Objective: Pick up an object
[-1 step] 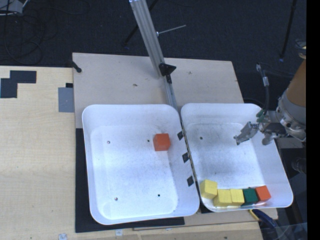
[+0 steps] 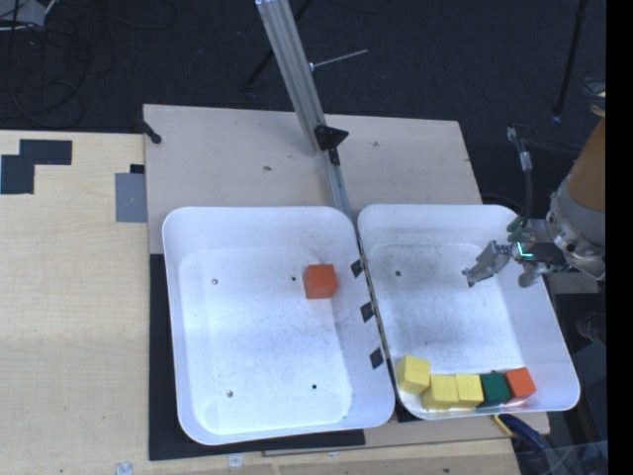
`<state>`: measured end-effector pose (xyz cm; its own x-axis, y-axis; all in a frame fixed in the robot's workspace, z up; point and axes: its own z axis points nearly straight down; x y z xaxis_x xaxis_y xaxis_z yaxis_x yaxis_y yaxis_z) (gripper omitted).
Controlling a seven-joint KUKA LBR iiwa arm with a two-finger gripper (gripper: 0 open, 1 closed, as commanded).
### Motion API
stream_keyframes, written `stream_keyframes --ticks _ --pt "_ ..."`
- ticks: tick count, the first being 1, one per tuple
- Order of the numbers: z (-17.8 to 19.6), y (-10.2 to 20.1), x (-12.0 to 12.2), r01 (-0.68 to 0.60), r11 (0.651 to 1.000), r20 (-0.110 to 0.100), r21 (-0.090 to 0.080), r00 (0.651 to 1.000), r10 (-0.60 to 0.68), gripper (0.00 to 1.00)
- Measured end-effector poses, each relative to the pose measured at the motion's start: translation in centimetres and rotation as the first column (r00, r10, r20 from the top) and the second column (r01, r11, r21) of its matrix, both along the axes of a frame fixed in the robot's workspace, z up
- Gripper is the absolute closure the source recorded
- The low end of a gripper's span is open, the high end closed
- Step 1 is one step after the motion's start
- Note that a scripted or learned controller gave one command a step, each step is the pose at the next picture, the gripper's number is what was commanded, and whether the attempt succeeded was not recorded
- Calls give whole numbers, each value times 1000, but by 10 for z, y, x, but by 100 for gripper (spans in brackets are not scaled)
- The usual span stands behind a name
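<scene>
Orange cube (image 2: 319,281): left bin (image 2: 198,228), centre-right, alone. Likely light, rigid, flat-sided; grip across opposite faces. Tool (image 2: 492,261): over right bin (image 2: 435,218), far right, jaws apparently spread, holding nothing.

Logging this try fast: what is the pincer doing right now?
Pincer: over the right-hand shallow white bin, nothing seen in it; open or shut cannot be told.

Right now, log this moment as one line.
gripper: over right bin, nothing held | orange block: left bin | block row: right bin's near edge
</scene>
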<state>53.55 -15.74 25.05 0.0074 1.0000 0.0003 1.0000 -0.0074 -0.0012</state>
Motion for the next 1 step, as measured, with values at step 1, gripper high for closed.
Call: stream_keyframes --ticks 1 --pt "72 -12 -21 0 1000 7 -3 1000 0 0"
